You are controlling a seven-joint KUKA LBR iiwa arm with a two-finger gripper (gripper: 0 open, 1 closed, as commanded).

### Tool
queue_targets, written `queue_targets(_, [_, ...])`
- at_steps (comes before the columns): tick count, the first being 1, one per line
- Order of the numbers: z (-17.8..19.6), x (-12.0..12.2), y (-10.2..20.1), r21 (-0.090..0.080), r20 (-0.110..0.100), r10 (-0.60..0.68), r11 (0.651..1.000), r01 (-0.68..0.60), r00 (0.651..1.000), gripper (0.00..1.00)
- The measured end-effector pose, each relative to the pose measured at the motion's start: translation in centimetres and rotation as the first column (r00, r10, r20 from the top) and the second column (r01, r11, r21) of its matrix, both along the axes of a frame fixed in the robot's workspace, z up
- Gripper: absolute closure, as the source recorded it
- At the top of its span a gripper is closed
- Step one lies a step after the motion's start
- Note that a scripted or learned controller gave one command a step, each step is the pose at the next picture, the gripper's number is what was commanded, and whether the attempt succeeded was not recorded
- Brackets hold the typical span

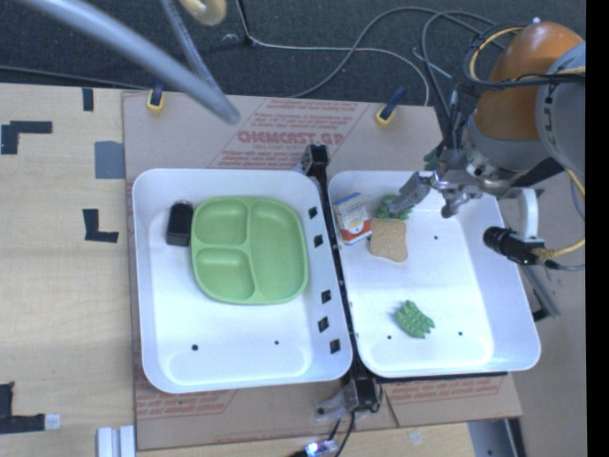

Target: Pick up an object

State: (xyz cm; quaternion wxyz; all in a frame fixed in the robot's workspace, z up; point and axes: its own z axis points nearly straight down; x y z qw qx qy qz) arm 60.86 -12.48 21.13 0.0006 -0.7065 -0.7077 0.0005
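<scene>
Pincer [407,198]: positioned low over the back left part of the right bin [495,350], reaching in from the right; whether it is released or clenched cannot be told, and nothing is seen held in it.

Candidate items, right bin: tan bread-like piece [388,242], just beside the pincer tip; small green item [390,208], touching or partly hidden under the tip; small carton [352,215], against the bin's left wall; green leafy toy [414,319], lying alone nearer the front, well apart from the rest.

Left bin [162,350]: green divided plate [249,251] and a black block [179,224] beside it.

Risks, as judged: three items are crowded together, so a neighbour may be pushed or two caught at once; the nearby wall may block a closing.

Orientation: the tan piece is roughly round, with no clear long axis; the leafy toy's long axis is judged to run from back-left to front-right.
</scene>
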Motion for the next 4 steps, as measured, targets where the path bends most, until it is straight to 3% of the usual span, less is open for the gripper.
queue_targets(2, [-10.0,-0.1,-0.5,-0.001,-0.002,0.000,1.000,0.000,1.000,0.00])
queue_targets(3, [-12.8,-0.1,-0.4,-0.002,0.000,0.000,1.000,0.000,1.000,0.00])
queue_targets(4, [-11.6,-0.1,-0.4,-0.002,0.001,0.001,1.000,-0.001,1.000,1.00])
